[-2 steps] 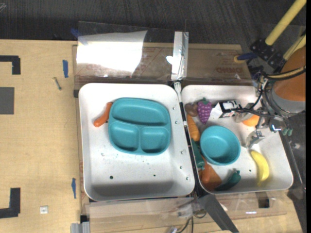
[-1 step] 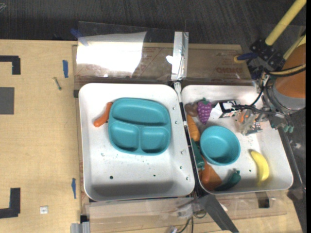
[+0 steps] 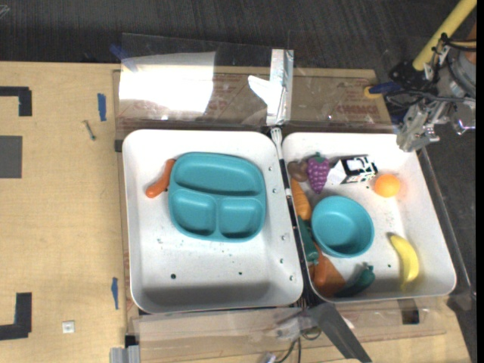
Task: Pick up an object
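White bin (image 3: 442, 274) edge nr gripper (image 3: 417, 136)

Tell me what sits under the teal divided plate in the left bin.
An orange carrot-like toy pokes out from beneath the teal divided plate at its left edge, on the left bin floor. Its other end is hidden, and anything else beneath the plate is covered.

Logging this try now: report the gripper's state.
Gripper: above the right bin's far right corner; open or shut cannot be told, and nothing is seen held in it.
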You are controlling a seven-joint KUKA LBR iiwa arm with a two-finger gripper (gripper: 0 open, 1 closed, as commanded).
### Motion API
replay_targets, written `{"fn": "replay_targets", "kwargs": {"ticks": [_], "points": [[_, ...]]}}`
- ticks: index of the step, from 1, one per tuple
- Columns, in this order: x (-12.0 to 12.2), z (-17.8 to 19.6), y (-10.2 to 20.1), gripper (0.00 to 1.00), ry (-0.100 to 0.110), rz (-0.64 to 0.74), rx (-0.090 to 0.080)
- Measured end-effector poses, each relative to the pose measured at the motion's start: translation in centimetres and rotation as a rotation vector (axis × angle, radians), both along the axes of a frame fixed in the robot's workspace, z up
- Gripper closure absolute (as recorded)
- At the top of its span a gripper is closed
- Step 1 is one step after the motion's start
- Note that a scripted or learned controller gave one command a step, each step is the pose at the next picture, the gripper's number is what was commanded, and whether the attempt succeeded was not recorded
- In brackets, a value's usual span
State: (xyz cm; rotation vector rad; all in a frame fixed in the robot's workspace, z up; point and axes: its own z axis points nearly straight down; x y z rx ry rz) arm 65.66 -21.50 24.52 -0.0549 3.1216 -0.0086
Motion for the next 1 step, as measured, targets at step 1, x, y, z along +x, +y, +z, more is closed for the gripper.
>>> {"fn": "replay_targets", "kwargs": {"ticks": [1], "points": [[1.22,-2.36,6.47,1.00,0.016,-0.063,0.009]]}}
